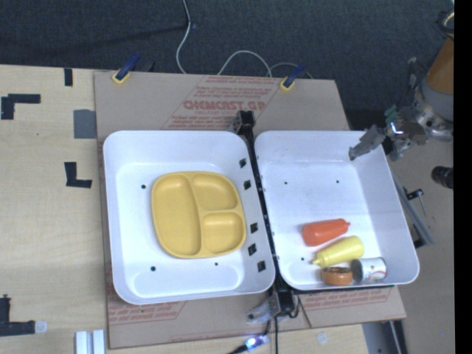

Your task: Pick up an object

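The right bin holds an orange carrot-shaped object, a yellow squeeze bottle and a small can with a brown end, all crowded into its near right corner. A yellow divided plate lies in the left bin. My gripper hangs over the far right rim of the right bin, well away from the objects, with nothing visibly in it.
Both bins rest on a brown cardboard sheet on the bench. A white cable loops behind the bins. The arm's orange band sits at the right edge.
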`<state>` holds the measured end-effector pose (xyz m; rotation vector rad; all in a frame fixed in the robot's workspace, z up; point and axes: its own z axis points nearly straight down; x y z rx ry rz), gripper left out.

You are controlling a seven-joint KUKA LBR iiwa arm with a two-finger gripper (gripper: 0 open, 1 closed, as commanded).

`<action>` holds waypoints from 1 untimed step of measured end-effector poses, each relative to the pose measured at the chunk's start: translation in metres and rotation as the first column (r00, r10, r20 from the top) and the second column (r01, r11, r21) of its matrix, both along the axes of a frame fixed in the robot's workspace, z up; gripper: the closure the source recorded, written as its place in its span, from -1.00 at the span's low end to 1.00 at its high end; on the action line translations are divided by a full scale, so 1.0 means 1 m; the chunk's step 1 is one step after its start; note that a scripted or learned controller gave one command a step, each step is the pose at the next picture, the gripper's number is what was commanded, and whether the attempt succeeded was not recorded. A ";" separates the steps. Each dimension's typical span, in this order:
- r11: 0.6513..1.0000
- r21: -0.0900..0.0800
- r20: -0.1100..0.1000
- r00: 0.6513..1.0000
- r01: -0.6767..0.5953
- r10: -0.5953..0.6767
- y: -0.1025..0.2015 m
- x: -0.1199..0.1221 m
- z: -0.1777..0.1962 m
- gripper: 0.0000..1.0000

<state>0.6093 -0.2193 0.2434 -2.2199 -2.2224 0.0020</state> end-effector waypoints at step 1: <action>1.000 0.001 -0.004 1.000 -0.001 0.001 0.007 0.007 -0.052 -1.00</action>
